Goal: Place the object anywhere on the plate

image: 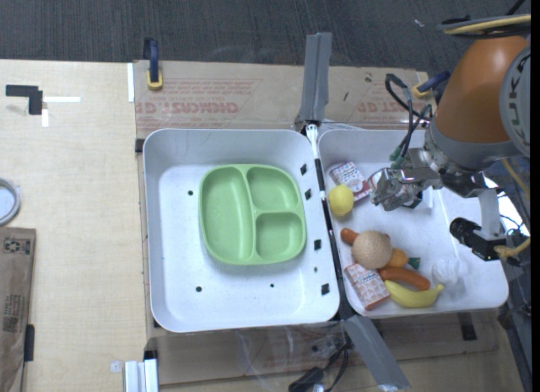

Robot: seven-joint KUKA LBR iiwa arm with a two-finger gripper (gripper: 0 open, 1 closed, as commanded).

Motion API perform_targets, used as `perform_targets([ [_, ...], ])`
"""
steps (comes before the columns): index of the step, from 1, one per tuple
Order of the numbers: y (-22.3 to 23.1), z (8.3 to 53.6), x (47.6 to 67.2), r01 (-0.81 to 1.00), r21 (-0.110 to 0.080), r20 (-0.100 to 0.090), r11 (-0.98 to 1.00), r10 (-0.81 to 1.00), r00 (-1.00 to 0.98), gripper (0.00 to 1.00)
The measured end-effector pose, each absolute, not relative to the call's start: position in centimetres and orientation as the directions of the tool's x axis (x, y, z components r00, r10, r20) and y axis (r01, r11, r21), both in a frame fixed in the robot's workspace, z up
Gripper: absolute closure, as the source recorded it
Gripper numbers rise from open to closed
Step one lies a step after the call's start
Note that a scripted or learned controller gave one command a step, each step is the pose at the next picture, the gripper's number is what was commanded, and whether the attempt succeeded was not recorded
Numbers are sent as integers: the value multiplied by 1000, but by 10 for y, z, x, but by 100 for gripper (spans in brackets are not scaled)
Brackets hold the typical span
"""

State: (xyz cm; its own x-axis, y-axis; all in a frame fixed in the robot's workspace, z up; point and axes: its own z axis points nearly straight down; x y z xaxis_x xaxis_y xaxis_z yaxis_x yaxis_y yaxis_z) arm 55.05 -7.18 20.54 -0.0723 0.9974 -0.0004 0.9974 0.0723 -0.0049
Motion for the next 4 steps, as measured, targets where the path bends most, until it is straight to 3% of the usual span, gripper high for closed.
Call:
perform_targets([
  [1,-103,165,584,1000,-6,-1,5,1000,-5,100],
  [3,68,189,583,922,-4,0,387,922,-387,100],
  [4,68,189,583,922,-4,0,387,922,-387,0],
])
